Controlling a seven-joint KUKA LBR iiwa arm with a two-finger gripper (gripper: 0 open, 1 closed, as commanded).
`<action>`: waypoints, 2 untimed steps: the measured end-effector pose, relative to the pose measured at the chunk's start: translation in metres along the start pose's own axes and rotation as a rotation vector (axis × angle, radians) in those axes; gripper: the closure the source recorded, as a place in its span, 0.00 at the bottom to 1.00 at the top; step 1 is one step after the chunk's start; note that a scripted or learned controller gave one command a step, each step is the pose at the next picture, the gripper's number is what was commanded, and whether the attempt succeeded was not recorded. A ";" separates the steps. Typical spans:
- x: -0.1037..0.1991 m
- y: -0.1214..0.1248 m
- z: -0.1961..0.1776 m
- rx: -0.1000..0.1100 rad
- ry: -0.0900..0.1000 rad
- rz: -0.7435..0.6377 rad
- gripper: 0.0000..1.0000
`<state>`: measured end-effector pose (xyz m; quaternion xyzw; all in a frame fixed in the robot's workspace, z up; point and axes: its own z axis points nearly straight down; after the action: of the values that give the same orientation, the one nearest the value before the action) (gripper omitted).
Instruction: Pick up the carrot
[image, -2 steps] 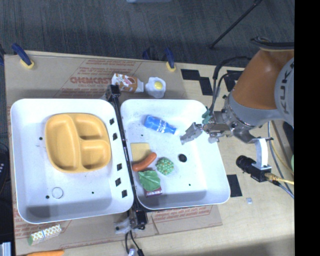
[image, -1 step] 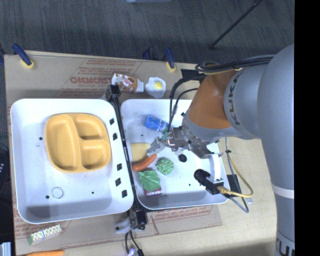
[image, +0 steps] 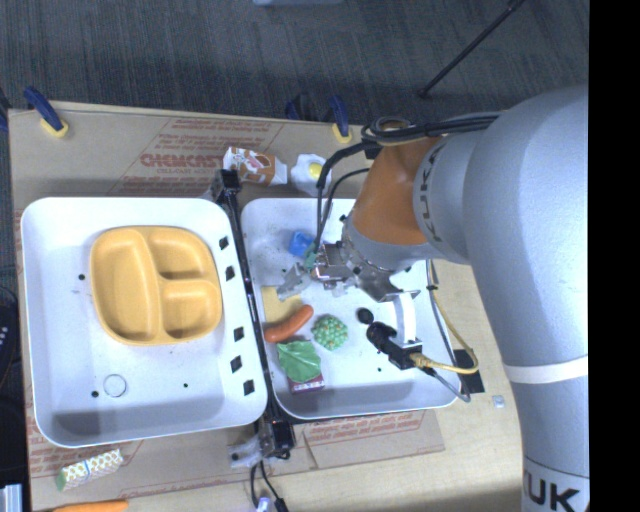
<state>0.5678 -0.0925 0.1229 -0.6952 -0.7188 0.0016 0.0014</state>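
I see the carrot (image: 288, 322) in the right bin (image: 440, 395) approx 7 o'clock of the gripper (image: 308, 266), long axis 2-to-8 o'clock; can't tell jaws' state.

Right bin (image: 440, 395) has the carrot (image: 288, 322) lying near its left wall, with a green bumpy ball (image: 329, 332) just beside it and a green packet (image: 300, 362) below. The gripper (image: 300, 275) hangs just above the carrot, not touching. Yellow divided tray (image: 155, 283) sits in the left bin (image: 45, 300).
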 end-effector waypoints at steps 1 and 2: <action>0.000 0.000 -0.010 0.002 0.000 -0.004 1.00; -0.037 -0.065 -0.181 -0.003 0.000 0.104 1.00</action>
<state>0.5045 -0.1317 0.3047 -0.7318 -0.6815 0.0005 0.0000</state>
